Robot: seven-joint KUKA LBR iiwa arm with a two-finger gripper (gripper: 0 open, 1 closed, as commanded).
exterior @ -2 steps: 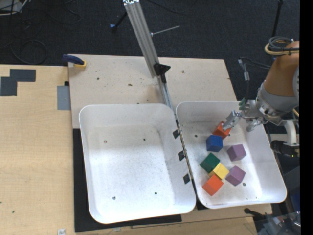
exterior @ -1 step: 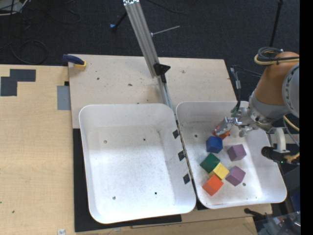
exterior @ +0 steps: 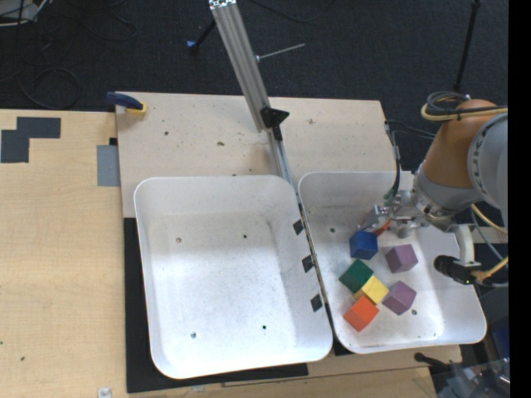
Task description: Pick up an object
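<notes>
The gripper (exterior: 383, 216) is down inside the right bin (exterior: 465, 326), near the bin's far side. It hangs from the grey arm (exterior: 465, 168) with the orange band, which comes in from the right. Its tip is small and blurry here, so I cannot tell how wide it is open, and I cannot tell if anything is caught in it.

The blue block (exterior: 363, 244) sits just below the gripper tip — very close, maybe touching, but it is too small to be sure. It looks like it rests on the bin floor.

A purple block (exterior: 401, 258) lies just to the right of the blue one, a bit lower than the gripper. Closer to the front of the bin is a little bunch of blocks: a green block (exterior: 356, 274), a yellow block (exterior: 374, 289) touching it, and an orange block (exterior: 361, 313) right below the yellow one. Another purple block (exterior: 400, 297) sits beside the yellow one, on its right.

The left bin (exterior: 166, 222) is far to the left of the gripper — the two bins touch along their middle edge.
</notes>
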